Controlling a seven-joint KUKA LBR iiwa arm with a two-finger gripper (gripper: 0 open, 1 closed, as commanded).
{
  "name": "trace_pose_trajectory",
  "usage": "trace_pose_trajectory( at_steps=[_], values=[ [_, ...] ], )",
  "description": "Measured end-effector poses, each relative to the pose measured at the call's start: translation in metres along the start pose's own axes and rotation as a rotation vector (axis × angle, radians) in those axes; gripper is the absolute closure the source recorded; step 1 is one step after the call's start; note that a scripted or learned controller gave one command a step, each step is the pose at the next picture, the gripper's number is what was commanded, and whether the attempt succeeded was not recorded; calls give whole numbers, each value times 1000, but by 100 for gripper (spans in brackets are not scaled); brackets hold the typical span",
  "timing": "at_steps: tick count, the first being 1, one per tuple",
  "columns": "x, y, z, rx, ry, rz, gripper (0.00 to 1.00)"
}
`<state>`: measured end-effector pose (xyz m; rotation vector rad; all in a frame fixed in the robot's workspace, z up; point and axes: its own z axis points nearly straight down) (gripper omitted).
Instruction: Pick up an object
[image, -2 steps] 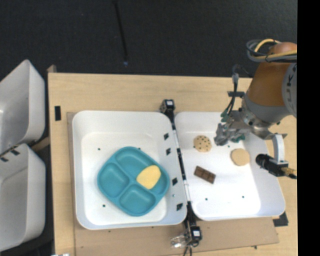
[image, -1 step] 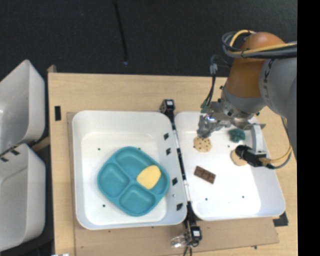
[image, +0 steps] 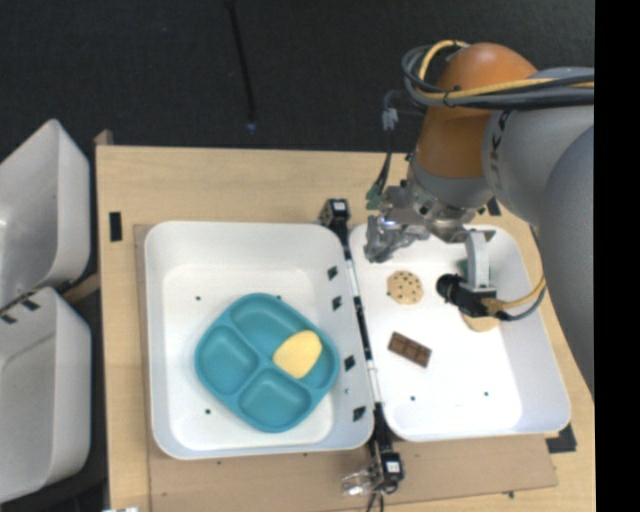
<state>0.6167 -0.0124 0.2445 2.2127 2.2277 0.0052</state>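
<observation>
End effector (image: 385, 240) sits at the right bin's (image: 520, 400) top left corner, fingers blurred, can't tell if apart or together. Cookie (image: 404, 288) just below it, chocolate bar (image: 409, 349) lower. Left bin (image: 170, 420): blue divided plate (image: 240, 365) with a yellow piece (image: 298, 353). Arm covers the right bin's top edge.

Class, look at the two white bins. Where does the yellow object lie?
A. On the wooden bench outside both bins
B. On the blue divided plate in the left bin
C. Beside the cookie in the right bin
B: the yellow object rests on the blue divided plate in the left bin, while the cookie lies in the right bin.
</observation>
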Motion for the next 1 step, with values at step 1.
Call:
trace_pose_trajectory(
  at_steps=[1],
  values=[
    [54,5,11,3,-1,0,100]
  ],
)
